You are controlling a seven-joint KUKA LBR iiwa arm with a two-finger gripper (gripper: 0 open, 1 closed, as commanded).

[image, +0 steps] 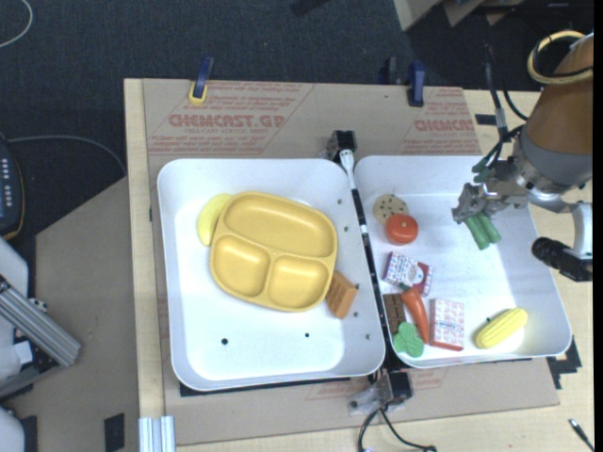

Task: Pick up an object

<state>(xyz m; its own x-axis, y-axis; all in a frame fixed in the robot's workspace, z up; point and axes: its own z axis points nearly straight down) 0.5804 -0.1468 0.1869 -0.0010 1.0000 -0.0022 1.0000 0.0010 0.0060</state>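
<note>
White bins side by side on a cardboard-covered bench: left bin (188,252), right bin (537,281). In the left bin, a yellow divided plate (271,250) overlapping a yellow banana-like piece (211,217) at its upper left, with a brown bread-like piece (342,296) touching its lower right corner.

In the right bin, a cookie (388,205) just above a red tomato (402,228); lower down, a small printed packet (405,271), an orange carrot with green top (413,320), a red-and-white packet (448,322) and a yellow corn cob (500,327) near the lower right corner.

Over the right bin's upper right area, gripper (479,217) reaching in from the right, clenched on a green object (484,233) poking out below the fingers.
</note>
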